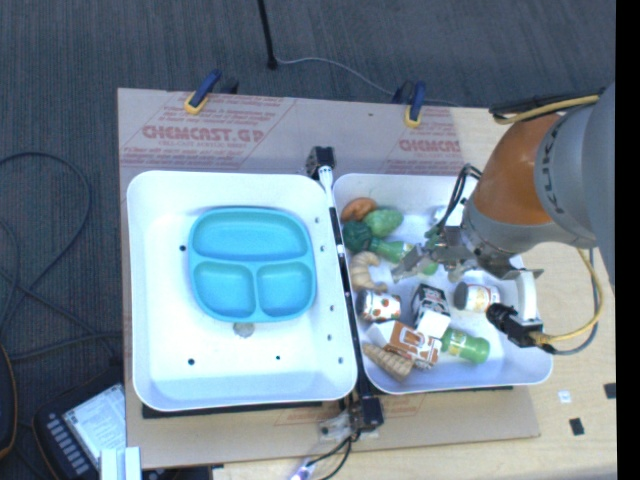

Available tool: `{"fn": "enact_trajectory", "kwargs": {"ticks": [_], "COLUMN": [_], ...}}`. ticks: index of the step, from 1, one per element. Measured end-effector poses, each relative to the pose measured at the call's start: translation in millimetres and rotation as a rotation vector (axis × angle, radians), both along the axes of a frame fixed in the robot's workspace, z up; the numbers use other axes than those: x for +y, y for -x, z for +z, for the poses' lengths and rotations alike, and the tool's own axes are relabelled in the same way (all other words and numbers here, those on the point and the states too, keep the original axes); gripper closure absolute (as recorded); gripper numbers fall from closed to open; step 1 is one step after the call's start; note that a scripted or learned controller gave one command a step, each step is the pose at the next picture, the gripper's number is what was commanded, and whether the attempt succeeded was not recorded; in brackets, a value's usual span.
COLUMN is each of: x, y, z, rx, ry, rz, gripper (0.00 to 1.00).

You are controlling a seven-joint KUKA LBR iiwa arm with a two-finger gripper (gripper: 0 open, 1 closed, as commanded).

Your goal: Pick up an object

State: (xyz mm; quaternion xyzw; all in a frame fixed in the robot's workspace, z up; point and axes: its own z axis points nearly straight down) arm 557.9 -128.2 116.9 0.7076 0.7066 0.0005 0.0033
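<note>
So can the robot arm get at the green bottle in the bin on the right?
Probably yes. The green bottle lies on top near the right bin's front edge, nothing over it, and the gripper hangs just above the same pile.

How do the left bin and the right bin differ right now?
The left bin holds a blue divided tray and one small grey bit; the right bin is crowded with many small items, among them a green bottle.
The arm reaches over the right bin, while nothing hangs above the left bin.
Both are shallow, white, and sit side by side.
</note>
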Motion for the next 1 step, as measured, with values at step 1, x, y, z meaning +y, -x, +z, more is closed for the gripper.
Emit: {"fn": "enact_trajectory", "kwargs": {"ticks": [1], "x": [0.0], "y": [-0.1], "z": [9.5], "rx": [0.001], "ry": [0.000], "rz": [0.000], "gripper": [1.00]}}
